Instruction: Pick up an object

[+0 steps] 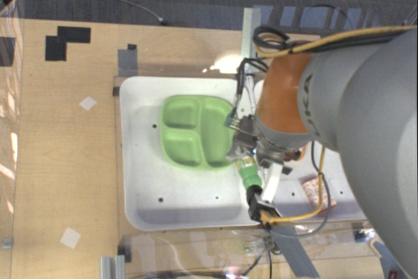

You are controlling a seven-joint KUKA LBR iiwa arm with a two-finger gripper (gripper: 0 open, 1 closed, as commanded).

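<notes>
Left white bin (140,140): a green divided plate (194,131) with three compartments lies flat on the floor, toward the bin's right side. Its right edge runs under the arm's wrist hardware.

Arm (366,121): grey, bulky, enters from the right and covers most of the right bin (339,202). Orange band (282,98) sits just above the wrist. The gripper (243,155) hangs over the plate's right edge, near the wall between the two bins. Finger state: cannot tell, as the wrist and cabling hide the tips. Nothing visibly pinched.

A small green object (248,177) shows just below the wrist, beside the plate's lower right corner; identity unclear.

Right bin: a small reddish-and-white packet (314,191) lies on the floor, partly screened by a yellow cable (307,213) looping from the wrist.

Bench (65,160): light wood, with black patches (65,42) at upper left.
</notes>
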